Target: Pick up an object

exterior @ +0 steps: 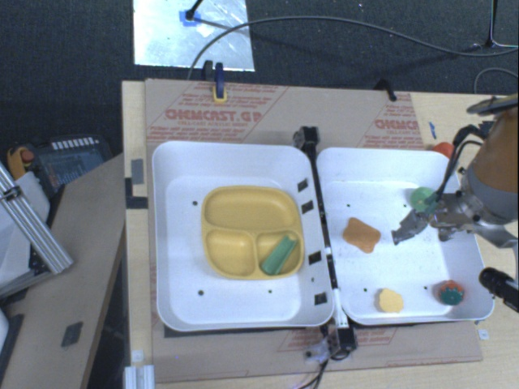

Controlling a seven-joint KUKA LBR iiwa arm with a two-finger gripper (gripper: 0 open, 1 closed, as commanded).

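The objects I could pick lie across two white bins on the table [134, 241]. Going from left to right, the left bin [174, 241] holds a yellow divided plate [235, 209], and a green stick-shaped piece [278, 255] lies tilted in the plate's compartment at five o'clock. A black divider [318, 225] runs between the two bins. In the right bin [357, 177], an orange lump [361, 234] sits near the bin's centre, toward nine o'clock. A small yellow lump [390, 301] lies near the bin's edge at six o'clock, well apart from the orange one. A light green piece [422, 198] rests toward two o'clock of the bin, partly behind my wrist. A small ball of red and teal [450, 292] sits in the corner at five o'clock.

My end effector [405, 231] hangs over the right bin, just to the three o'clock side of the orange lump, pointing toward it from the right. I see nothing between its tips, and the orange lump lies apart from it. Whether the tips stand apart or together I cannot tell from this slant; they show as one dark grey shape. My arm [495, 168] comes in from three o'clock, with cables looping over it.
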